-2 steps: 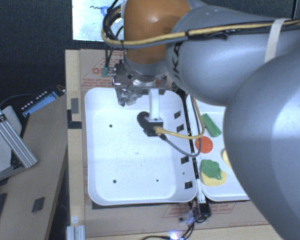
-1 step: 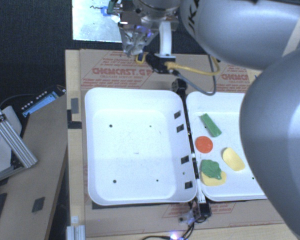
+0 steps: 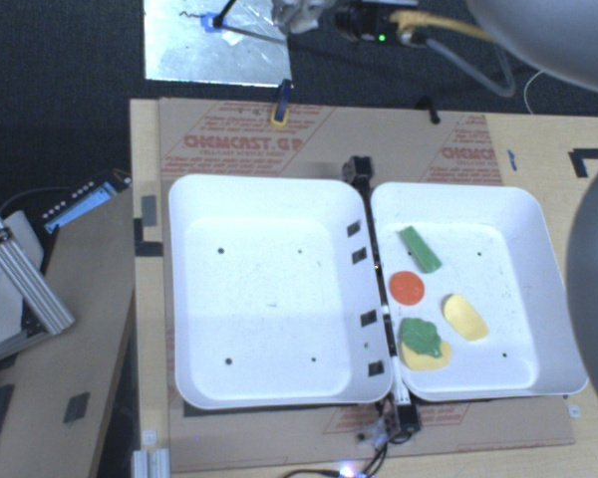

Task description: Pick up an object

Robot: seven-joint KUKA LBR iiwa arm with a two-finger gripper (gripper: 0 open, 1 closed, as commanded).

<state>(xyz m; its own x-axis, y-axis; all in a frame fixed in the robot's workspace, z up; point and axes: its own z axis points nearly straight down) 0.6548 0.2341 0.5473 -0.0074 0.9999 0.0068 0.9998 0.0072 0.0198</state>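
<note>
The right bin (image 3: 523, 267) holds a few small items on its left side. A green elongated piece (image 3: 419, 249) lies farthest back. In front of it sits an orange round disc (image 3: 407, 288), and to the right of that a yellow oval piece (image 3: 464, 318). A green leafy piece (image 3: 422, 337) rests on a flat yellow piece (image 3: 429, 358) by the near left corner. My gripper (image 3: 304, 3) hangs high at the top of the view, beyond the back of the bins and far from every item, with nothing seen in it.
The left bin (image 3: 269, 297) stands beside the right one, with black clips (image 3: 359, 257) along their shared wall. Both rest on a cardboard sheet (image 3: 239, 137). A silver plate (image 3: 214, 28) lies behind. An aluminium frame (image 3: 20, 277) stands at the left.
</note>
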